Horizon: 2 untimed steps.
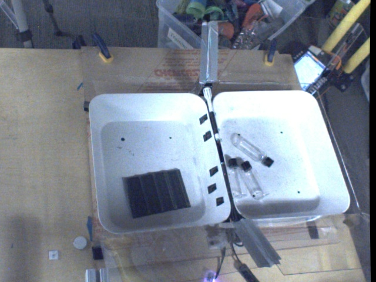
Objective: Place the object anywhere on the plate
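Observation:
A black, ribbed, square plate [156, 192] lies flat in the front part of the left bin [106, 113]. In the right bin [305, 113], near its left side, lie three clear plastic vials with black caps. One vial [251, 150] lies slantwise, its cap toward the lower right. The other two vials [237, 180] [253, 183] lie side by side just in front of it, caps pointing to the back. All three rest on the bin floor, close together.
Black square tabs [210, 153] line the divider between the bins. Behind the bins a metal bar [208, 51] stands upright, with a clear tub of coloured toys [235, 7] beyond it. Blue clamps [104, 51] [270, 56] sit at the back. Small parts [79, 242] lie front left.

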### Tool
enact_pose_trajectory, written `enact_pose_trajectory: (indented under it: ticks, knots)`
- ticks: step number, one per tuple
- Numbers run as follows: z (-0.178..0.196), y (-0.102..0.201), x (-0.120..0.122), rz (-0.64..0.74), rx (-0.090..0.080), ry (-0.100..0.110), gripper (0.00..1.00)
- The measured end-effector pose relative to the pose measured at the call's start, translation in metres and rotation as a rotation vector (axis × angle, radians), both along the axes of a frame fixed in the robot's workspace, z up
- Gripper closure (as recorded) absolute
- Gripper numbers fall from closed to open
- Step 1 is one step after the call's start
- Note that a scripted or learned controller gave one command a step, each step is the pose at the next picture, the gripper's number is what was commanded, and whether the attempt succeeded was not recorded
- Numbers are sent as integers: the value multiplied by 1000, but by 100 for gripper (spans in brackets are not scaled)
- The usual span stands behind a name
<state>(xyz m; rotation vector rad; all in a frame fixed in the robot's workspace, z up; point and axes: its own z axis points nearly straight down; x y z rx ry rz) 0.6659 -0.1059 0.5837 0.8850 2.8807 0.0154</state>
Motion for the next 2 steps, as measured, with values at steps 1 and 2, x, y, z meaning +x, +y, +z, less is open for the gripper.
enact_pose_trajectory:
  ticks: [1, 2]
  knots:
    - [12, 1, 1, 1, -3, -11, 100]
    - [25, 1, 1, 2, -6, -21, 100]
